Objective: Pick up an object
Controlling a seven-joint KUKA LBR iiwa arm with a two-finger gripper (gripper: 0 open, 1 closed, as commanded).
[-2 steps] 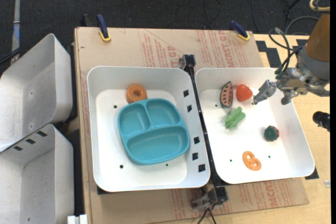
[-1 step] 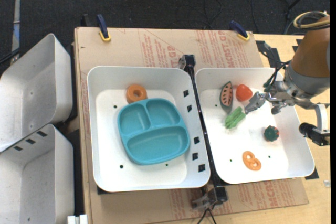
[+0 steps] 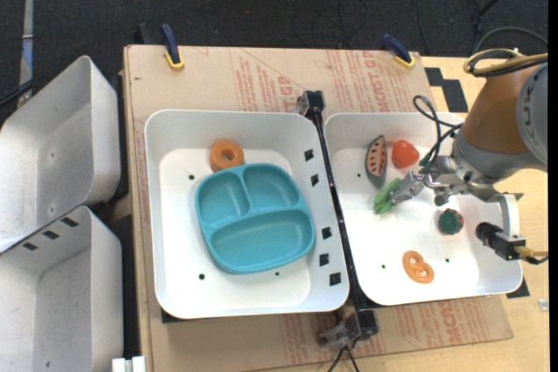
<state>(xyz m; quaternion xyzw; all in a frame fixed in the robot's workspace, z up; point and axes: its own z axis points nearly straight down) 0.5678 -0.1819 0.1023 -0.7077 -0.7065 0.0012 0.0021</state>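
My gripper (image 3: 411, 186) hangs low over the middle of the right bin (image 3: 488, 274), reaching in from the right. Its tip is right at the upper end of a green vegetable piece (image 3: 384, 198) lying on the bin floor. I cannot tell whether it touches the piece. A watermelon slice (image 3: 376, 158) and a red tomato (image 3: 404, 153) lie just behind it. A dark green round item (image 3: 450, 221) sits to the gripper's right, and an orange pretzel (image 3: 418, 267) lies near the front.
The left bin (image 3: 166, 274) holds a blue divided plate (image 3: 255, 219) and an orange donut (image 3: 227, 155) behind it. The divider between the bins (image 3: 330, 187) runs just left of the watermelon slice. The arm's grey body (image 3: 506, 126) covers the right bin's far right corner.
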